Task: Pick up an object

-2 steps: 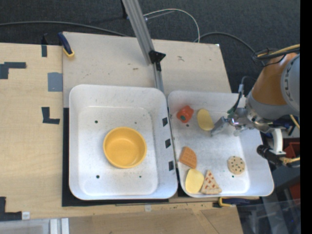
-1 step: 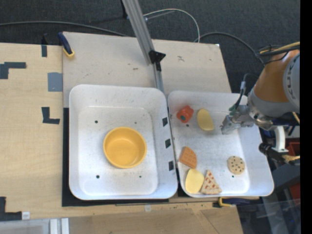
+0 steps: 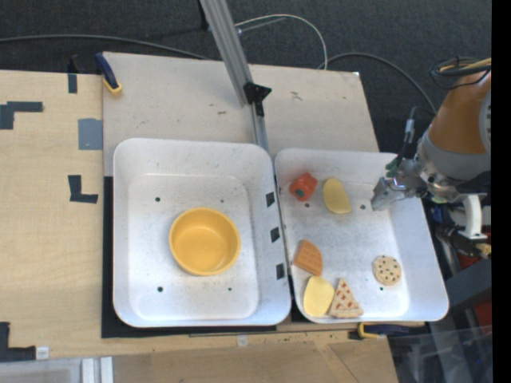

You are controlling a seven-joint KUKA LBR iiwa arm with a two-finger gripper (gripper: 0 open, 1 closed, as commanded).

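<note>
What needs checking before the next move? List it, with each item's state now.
1. Gripper over the right bin, above bare floor: ok.
2. Object between its fingers: cannot tell; nothing is seen there.
3. Nearest target, the yellow oval piece, lies apart from the red piece: ok.
4. Cookie lies alone with room around it: ok.
5. Pizza slice touches the yellow slab: not ok for a clean pick.
6. Yellow bowl in the left bin, away from the arm: ok.
</note>
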